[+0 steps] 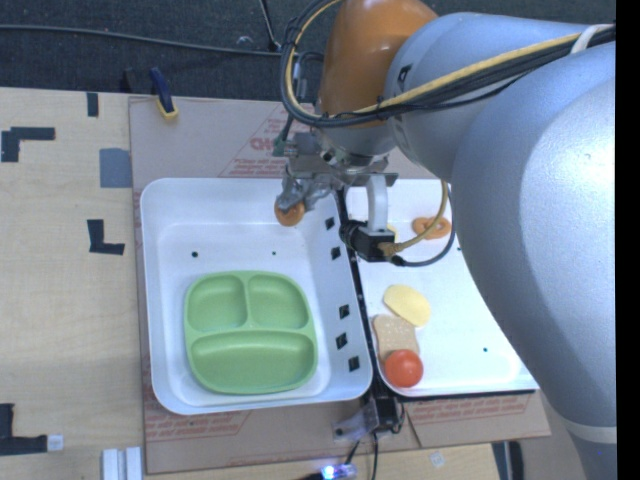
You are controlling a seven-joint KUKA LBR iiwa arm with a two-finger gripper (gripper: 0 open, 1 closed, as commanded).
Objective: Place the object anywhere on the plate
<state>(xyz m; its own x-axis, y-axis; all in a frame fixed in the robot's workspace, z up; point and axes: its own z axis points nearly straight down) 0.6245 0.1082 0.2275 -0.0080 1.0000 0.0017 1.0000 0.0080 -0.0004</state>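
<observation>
Hanging over the far part of the left bin (160, 268), the end effector (296, 200) is pinching a small orange-brown object (289, 212) between its fingers (what it is I cannot tell). I judge this is the carrying step. Next it should move nearer, above the green plate (250, 330), then lower and release.

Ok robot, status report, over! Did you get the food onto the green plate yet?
Fingers shut on orange food piece, above left bin. Green plate bare. Nothing in the way.

Grey arm (520, 148) w/ orange band (370, 38), black cables (300, 48)
</observation>
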